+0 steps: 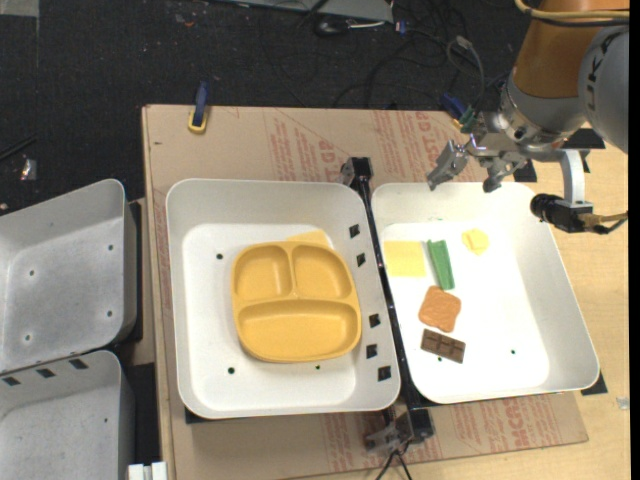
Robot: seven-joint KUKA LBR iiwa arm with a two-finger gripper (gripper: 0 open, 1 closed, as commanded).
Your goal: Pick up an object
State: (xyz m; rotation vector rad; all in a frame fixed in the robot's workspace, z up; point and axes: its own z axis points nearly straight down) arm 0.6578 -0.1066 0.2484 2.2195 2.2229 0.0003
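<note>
The right bin [560,298] holds several small toy foods: a pale yellow square [405,259], a green stick [440,264], a small yellow piece [475,240], an orange waffle-like piece [439,309] and a brown chocolate bar [443,346]. My gripper [468,171] hangs above the bin's far edge, well clear of the objects. Its two fingers are spread apart with nothing between them.
The left bin [195,268] holds a yellow divided tray [296,301]. A black divider with clips [372,268] runs between the bins. Cardboard [260,138] lies under both. Spare white bins [60,268] stand at far left, and cables lie on the dark floor behind.
</note>
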